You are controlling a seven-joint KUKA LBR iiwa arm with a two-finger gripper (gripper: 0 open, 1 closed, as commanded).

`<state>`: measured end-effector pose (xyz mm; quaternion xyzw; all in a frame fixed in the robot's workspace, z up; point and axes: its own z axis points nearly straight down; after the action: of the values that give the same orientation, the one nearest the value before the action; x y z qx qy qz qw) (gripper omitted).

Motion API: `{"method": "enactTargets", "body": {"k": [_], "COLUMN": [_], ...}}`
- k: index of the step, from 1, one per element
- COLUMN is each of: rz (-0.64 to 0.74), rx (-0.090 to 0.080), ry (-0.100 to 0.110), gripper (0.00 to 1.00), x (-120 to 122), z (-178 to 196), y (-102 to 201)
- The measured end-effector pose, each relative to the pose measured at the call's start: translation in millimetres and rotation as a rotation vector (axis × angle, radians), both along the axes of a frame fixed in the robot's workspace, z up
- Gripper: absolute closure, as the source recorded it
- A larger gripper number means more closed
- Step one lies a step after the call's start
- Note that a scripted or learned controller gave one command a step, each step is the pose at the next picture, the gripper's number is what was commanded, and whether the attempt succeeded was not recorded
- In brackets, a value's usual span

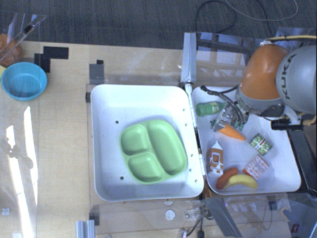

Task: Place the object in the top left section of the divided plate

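A green divided plate point(168, 148) lies in the left white bin point(106, 108), its three sections bare. My gripper point(227, 119) hangs low in the right bin point(287, 157), between a green bottle point(208, 108) and an orange carrot point(233, 132). The metal finger parts sit right beside the carrot's upper end, and nothing shows between them. The arm's orange band point(262, 78) and grey wrist cover the bin's far right corner.
The right bin also holds a small milk carton point(215, 159), a red sausage point(225, 177), a yellow banana point(241, 182), a green box point(260, 144) and a red-patterned packet point(256, 166). A blue bowl point(24, 81) stands on the bench at far left.
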<state>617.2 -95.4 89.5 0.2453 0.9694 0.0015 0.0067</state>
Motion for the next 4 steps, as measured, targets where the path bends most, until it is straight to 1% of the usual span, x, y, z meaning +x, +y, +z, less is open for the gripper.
{"method": "enactTargets", "body": {"k": [1,2,3,4], "rz": [0.001,-0.082,-0.079,0.086], "rx": [0.000,0.001,0.002,0.001], "ry": [-0.011,-0.003,-0.015,0.002], "gripper": [1.00,1.00,1.00,1.00], "x": [3.1,-18.3,-14.7,-59.8], "z": [13.4,0.6,14.0,97.7], "y": [1.6,9.5,10.9,112.1]}}
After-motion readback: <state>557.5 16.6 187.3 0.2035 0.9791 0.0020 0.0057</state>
